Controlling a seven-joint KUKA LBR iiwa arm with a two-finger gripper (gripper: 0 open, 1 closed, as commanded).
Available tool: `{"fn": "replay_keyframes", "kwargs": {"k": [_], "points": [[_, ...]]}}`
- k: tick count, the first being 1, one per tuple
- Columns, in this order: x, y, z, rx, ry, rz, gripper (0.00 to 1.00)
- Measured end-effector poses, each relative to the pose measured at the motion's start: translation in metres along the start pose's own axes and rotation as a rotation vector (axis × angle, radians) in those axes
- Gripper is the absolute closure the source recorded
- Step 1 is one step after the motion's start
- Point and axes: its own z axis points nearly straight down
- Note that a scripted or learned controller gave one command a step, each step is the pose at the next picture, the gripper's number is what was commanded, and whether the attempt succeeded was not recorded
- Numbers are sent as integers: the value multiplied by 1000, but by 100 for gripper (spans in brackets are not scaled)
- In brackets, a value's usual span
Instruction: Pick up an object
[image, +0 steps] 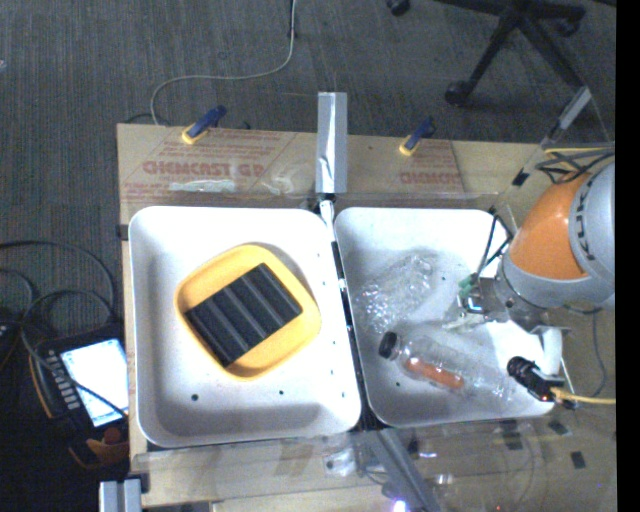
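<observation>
A clear plastic bottle (437, 362) with a dark cap and something orange inside lies on its side near the front of the right bin (400, 232). A crumpled piece of clear plastic (400, 285) lies behind it in the same bin. A yellow object with a black ribbed top (248, 309) rests in the middle of the left bin (160, 240). My gripper (478, 298) hangs over the right side of the right bin, just right of the bottle and the clear plastic, under the orange band (548, 238).
The arm's grey wrist and cabling cover the right bin's right edge. A metal post (331, 140) stands behind the divider between the bins. Two clamps (203, 123) sit on the cardboard backing. A tablet (92, 370) lies on the floor at left.
</observation>
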Motion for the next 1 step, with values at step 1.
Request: {"fn": "replay_keyframes", "kwargs": {"k": [1], "points": [[2,1,1,-1,2,-3,0]]}}
